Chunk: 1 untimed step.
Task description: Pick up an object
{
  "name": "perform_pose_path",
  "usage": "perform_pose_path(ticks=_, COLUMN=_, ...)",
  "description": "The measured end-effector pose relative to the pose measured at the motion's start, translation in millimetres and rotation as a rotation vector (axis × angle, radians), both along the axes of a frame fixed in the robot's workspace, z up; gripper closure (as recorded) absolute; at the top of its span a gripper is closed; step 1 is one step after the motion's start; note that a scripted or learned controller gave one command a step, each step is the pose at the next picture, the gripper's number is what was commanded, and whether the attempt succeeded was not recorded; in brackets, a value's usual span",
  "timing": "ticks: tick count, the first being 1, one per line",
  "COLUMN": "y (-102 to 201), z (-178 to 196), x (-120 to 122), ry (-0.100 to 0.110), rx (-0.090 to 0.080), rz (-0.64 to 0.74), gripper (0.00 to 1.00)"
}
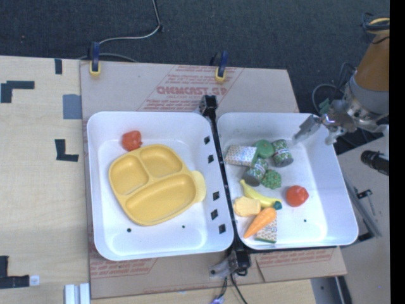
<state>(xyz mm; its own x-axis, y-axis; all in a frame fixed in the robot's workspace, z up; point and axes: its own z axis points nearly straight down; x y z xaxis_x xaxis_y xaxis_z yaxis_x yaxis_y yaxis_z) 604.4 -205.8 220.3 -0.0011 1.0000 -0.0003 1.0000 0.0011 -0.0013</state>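
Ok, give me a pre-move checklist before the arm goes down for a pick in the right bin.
1. Tool over the right bin, near its upper right corner: ok.
2. Tool carrying nothing: ok.
3. Tool lined up above a target: not ok, it sits up and right of the green can.
4. A free-standing target available: ok, the red tomato lies apart from the pile.
5. Finger opening: cannot tell.

The arm (373, 75) is showing an orange band above a grey wrist section — the band is looking smooth and rounded. Pale metallic fittings are sitting below the wrist, and the gripper (308, 128) is appearing as slim light-grey fingers — thin dark cables are looping nearby.
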Motion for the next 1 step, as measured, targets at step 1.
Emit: perform_pose_path(ticks=1, y=36.0, z=-129.3, x=6.2, ry=-0.001, rx=0.0, rz=0.0, gripper=0.0)
